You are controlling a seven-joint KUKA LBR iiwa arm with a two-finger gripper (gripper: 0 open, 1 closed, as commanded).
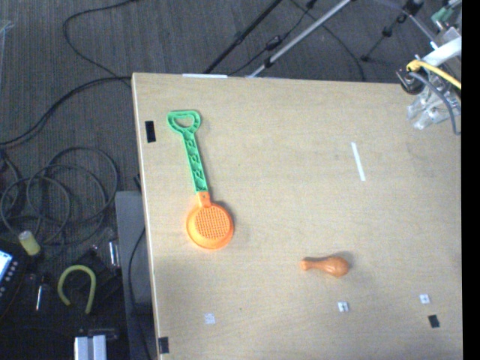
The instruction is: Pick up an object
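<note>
A toy strainer lies on the left part of the light wooden bench top, with an orange round head and a green handle pointing toward the far edge. A small orange drumstick-shaped piece rests near the front middle. My gripper hangs at the far right corner, above the bench, well away from both objects. A yellow cable runs over the wrist just above it.
A thin white stick lies right of centre. Small square markers sit near the front right. Left of the bench edge the floor holds coiled cables and a green hook. Stand legs cross behind the bench.
</note>
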